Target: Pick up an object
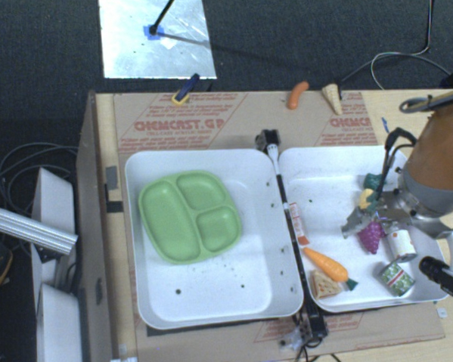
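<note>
**In the right bin, the gripper hangs right over the grapes**

At the left, the left bin (165, 301) carries a green tray (189, 216) and nothing the arm is near. Across the divider, the right bin (317, 172) holds the clutter. A carrot (326, 263) lies near the divider, its long axis running from 10 to 4 o'clock. A pale wedge (325, 285) touches it at its 6 o'clock.

Further right is the gripper (363, 221), reaching in from 3 o'clock under the grey and orange arm (438, 165). From where I stand I cannot tell whether it is closed on anything.

The grapes (371, 237), a purple bunch, lie just at its 5 o'clock, touching or all but touching the tip. The bunch runs roughly 1 to 7 o'clock. That looks to me like the object being tried for, and the pick turns on this small offset. The bunch sits slightly right of and below the tip, not squarely under it.

A teal piece (374, 181) and a yellow piece (366, 197) crowd in at the gripper's 12 to 1 o'clock. A white bottle (402, 243) sits just beside the grapes at their 3 o'clock, and a can (398, 279) lies at their 5 o'clock. My guess is that the bottle is the neighbour most likely to get nudged.
</note>
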`<state>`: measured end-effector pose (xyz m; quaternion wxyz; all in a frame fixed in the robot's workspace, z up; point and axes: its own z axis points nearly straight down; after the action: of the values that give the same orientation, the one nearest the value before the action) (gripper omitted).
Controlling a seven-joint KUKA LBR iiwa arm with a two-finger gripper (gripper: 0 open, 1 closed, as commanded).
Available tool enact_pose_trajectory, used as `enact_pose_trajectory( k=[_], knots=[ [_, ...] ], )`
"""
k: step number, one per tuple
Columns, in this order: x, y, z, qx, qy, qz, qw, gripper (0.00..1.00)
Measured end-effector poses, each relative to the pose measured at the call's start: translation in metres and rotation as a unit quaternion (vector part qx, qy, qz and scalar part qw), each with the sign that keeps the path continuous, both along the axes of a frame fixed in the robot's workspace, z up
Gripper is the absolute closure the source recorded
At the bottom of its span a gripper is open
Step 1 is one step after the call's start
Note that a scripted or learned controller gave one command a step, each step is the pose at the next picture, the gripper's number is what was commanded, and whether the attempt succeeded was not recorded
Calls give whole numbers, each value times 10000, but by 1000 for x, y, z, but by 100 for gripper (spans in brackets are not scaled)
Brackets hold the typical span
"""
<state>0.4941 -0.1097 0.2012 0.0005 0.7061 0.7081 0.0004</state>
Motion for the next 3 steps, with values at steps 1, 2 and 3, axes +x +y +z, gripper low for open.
enact_pose_trajectory(
  k=[1, 2, 3],
  knots=[
    [11, -58, -10, -7, -1, -13, 10000, 0],
    [20, -95, -93, -80, -126, -5, 9999, 0],
    [82, -96, -117, -2, -7, 2, 10000, 0]
  ],
)
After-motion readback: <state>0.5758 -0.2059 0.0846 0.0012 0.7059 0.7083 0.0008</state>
